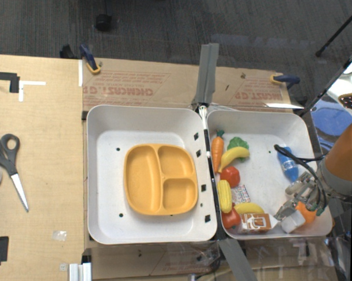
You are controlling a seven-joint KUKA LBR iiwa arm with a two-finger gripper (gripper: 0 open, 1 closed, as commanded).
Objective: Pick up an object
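My gripper point(288, 201) is low in the near right corner of the right bin point(263, 120), and it stands open with its fingers point(285, 212) pointing left. An orange toy fruit point(306, 213) lies just right of them, partly under the gripper body. A small white piece point(289, 225) rests at the bin wall just below. I see nothing held between the fingers. A blue bottle point(287, 164) lies a little beyond the gripper.
Along the right bin's left side lie a carrot point(216, 151), a green toy point(238, 143), two bananas point(234, 156), a red fruit point(230, 176), corn point(224, 196) and a brown box point(255, 222). The left bin point(102, 180) holds a yellow divided plate point(161, 179). Scissors point(12, 169) lie far left.
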